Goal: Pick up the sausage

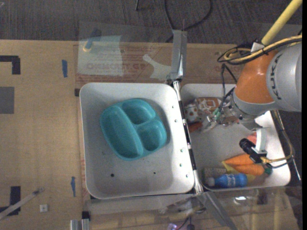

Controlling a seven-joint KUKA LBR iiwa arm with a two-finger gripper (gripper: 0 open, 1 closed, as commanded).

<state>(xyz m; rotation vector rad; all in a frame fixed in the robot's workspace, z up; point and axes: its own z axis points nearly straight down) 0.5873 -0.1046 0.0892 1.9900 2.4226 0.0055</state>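
Camera view looks down on a brown bench (pixel 38 128) with two white bins side by side. The left bin (pixel 129 176) holds a teal plate (pixel 134 127) with three dips in it. The plate sits a bit toward eleven o'clock from the middle of that bin, and it is tilted. The right bin (pixel 220 145) holds the small things. The grey and orange arm (pixel 268 83) comes in from three o'clock and bends down over the top part of this bin. Its pincer (pixel 213 122) hangs low near the bin's left side. It is too small and blurry to tell if the pincer is open or closed, and nothing can be seen held in it. The sausage (pixel 194 126) is a short red-brown thing. It lies against the left wall of the right bin, near the ten o'clock corner. From the pincer, the sausage is at about nine o'clock, just beside it, but it cannot be told if they touch. A small white and brown thing (pixel 191 111) lies just past the sausage at twelve o'clock. A red and white packet (pixel 208 103) lies at twelve o'clock from the pincer, near the top wall. An orange carrot (pixel 244 166) lies far from the sausage, at about five o'clock from the pincer. A blue bottle (pixel 231 180) lies on its side just below the carrot, by the bottom wall.
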